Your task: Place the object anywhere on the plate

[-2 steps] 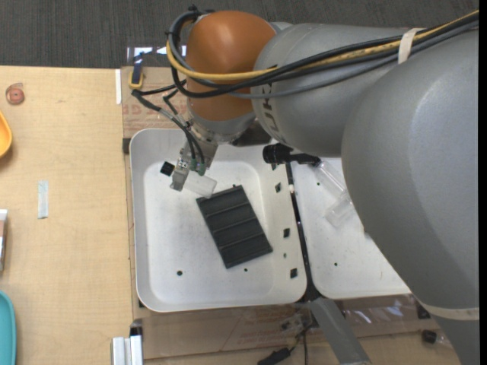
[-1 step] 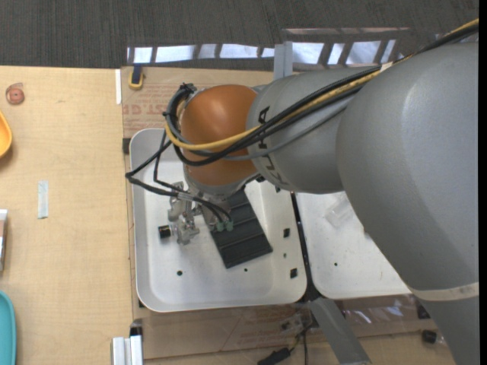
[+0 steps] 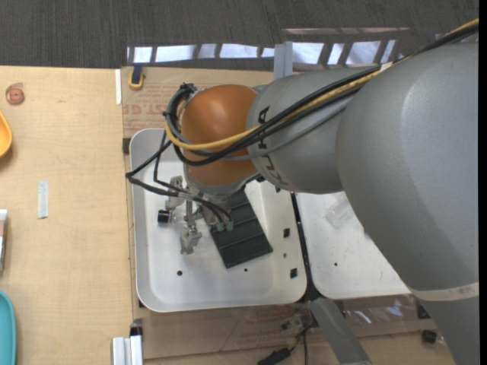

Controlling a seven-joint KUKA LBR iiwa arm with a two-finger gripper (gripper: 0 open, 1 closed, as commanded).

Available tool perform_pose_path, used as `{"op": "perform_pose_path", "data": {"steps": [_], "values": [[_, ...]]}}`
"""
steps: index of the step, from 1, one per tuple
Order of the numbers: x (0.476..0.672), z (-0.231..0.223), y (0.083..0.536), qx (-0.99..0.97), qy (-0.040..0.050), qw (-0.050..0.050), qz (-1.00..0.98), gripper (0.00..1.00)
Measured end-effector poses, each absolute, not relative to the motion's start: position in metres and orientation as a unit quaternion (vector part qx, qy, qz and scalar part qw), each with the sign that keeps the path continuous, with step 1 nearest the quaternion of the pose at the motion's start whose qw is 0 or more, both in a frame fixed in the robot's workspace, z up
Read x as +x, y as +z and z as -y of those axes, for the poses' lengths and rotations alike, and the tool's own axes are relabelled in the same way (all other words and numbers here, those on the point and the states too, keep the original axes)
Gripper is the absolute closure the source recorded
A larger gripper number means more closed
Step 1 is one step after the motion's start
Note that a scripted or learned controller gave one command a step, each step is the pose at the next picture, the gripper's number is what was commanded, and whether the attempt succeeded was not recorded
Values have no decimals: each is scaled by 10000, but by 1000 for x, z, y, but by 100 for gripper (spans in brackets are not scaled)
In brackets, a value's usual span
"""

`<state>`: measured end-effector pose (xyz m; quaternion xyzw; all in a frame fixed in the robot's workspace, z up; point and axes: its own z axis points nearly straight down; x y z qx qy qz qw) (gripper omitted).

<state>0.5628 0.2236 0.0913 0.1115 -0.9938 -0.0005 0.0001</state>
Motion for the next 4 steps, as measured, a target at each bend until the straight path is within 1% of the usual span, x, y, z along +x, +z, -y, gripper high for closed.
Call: {"op": "perform_pose_path", "data": {"steps": [1,2,3,4], "values": [[583,-227,166,-393,-6,-13,9992,0],[585,-226,175,-417,-12,-23,9991,100],[518,-228,203,814,-1,-2,9967,100],[519,-227,203,814,-1,-3,9967,0]]}}
